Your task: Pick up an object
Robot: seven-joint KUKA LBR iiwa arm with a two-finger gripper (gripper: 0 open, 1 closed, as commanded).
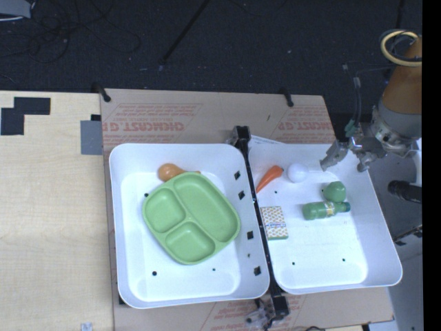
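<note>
Hovering at two o'clock over the right white bin [375,254], the tool [350,154] looks open, holding nothing. A small white ball [297,173] lies at its nine o'clock, probably light and rolling easily; pinch across its middle.

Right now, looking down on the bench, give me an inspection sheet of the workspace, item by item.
Surface: two shallow white bins side by side, left bin and right bin, resting on brown cardboard over a pale wooden bench.
Job's things, right bin: orange carrot, white ball, green bottle lying on its side, small patterned box.
Job's things, left bin: green divided plate; an orange object partly hidden behind it.
Clutter: nothing seen.
Claw: claw at the right bin's far right corner, nothing seen between its fingers.
Cables: dark cables on the floor beyond the bench.
Surroundings: dark floor.
</note>
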